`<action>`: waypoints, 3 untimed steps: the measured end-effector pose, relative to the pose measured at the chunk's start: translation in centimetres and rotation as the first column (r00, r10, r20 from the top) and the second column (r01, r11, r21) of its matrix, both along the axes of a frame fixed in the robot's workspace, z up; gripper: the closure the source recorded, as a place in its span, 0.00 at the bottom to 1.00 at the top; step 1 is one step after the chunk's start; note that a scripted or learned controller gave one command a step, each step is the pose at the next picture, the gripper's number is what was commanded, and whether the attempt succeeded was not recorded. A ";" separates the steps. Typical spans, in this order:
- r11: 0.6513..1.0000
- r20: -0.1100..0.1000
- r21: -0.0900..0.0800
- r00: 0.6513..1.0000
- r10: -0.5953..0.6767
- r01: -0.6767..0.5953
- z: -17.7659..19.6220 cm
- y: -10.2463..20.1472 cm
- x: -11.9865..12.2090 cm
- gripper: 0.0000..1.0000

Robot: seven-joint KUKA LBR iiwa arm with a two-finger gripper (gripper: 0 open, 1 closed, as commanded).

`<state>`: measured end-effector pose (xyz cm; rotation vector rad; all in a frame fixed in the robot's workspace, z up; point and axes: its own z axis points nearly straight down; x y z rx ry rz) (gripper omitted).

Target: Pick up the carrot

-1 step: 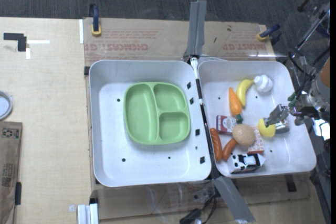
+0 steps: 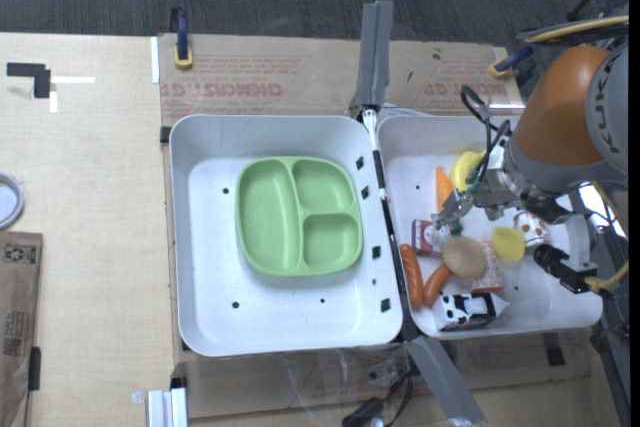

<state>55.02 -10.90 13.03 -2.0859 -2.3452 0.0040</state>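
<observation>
Along the near edge of the right bin (image 2: 560,320), a black-and-white cow-patterned toy (image 2: 465,310) is lying against the front wall. Just beyond it, a reddish sausage (image 2: 409,273) and an orange piece (image 2: 435,283) are resting side by side near the divider, with a tan potato-like ball (image 2: 464,257) and a small red-and-white packet (image 2: 428,237) close behind. A yellow lemon-shaped item (image 2: 508,244) is sitting to the right of the ball.

Further back, the hand (image 2: 455,208) is hanging low over the bin's middle, and its fingers are appearing narrowly spaced with nothing visibly between them. Directly beyond the fingertips, the carrot (image 2: 442,186) is lying on the bin floor, a slim orange piece pointing away from the camera, just beside a yellow banana-like item (image 2: 466,169). Hand and carrot are looking near, though contact is not discernible.

Judged from this layout, the approach step is under way and no grasp is made. The next move is calling for the hand to be shifted slightly toward the far wall, aligned across the carrot's narrow width, spread enough to straddle it, then lowered and closed. The neighbouring yellow item is posing a crowding risk.

To the left, the other bin (image 2: 200,215) is carrying a green divided plate (image 2: 298,213). At the far side, the bench (image 2: 80,165) is bearing a clamp (image 2: 180,40).
</observation>
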 end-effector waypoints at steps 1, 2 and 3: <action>0.996 0.002 -0.001 0.996 -0.084 0.084 -3.9 -1.2 4.2 0.00; 0.996 0.001 -0.001 0.996 -0.085 0.085 -3.1 -1.3 4.2 1.00; 0.999 -0.001 -0.002 0.999 -0.042 0.042 6.3 -4.3 10.8 1.00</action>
